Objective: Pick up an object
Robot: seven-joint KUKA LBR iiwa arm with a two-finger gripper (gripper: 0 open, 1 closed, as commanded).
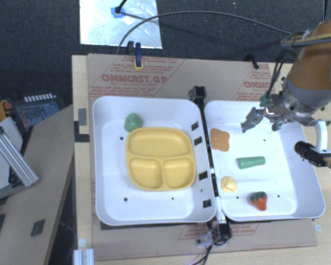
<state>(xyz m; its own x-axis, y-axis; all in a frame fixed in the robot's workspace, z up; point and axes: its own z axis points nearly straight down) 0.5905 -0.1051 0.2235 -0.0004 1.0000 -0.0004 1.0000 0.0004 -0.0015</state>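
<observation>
The right bin (303, 181) holds an orange flat piece (220, 140), a green cylinder (250, 162), a small pale yellow item (228, 184) and a red item with a green top (259, 201). My gripper (263, 122) hangs over the back part of this bin, behind the green cylinder and to the right of the orange piece. Its fingers (249, 123) are spread open with nothing between them. In the left bin (107, 164) a green round item (133, 121) lies just behind a yellow divided plate (159, 158).
A black divider with clips (204, 142) runs between the two bins. A black part on a white bracket (311, 150) sticks over the right bin's right side. Cardboard (171, 76) lies under the bins.
</observation>
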